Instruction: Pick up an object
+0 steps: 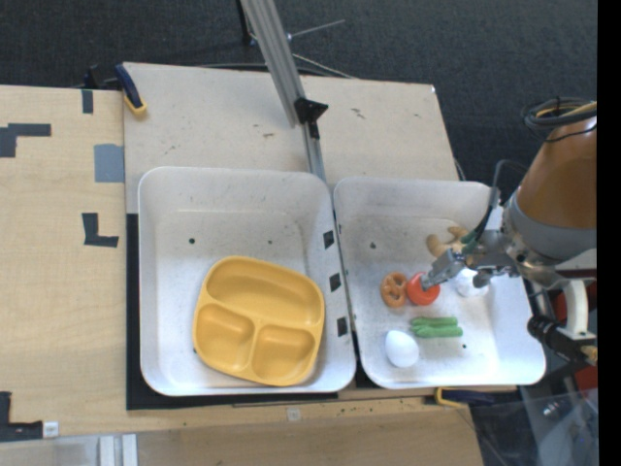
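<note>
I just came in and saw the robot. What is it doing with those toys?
The robot arm reaches into the right bin from the right. Its gripper is down by a red toy, beside an orange one. A green piece and a white egg lie nearby. A yellow tray sits in the left bin.

A pale bench (223, 124) stands on dark carpet (437, 27), with a light wooden board (53, 260) at its left bearing grey tape marks (109, 163).

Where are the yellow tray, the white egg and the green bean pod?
yellow tray (258, 318), camera view, central ridge between its compartments.
white egg (401, 348), camera view, middle of its top.
green bean pod (436, 328), camera view, mid-length.
</note>
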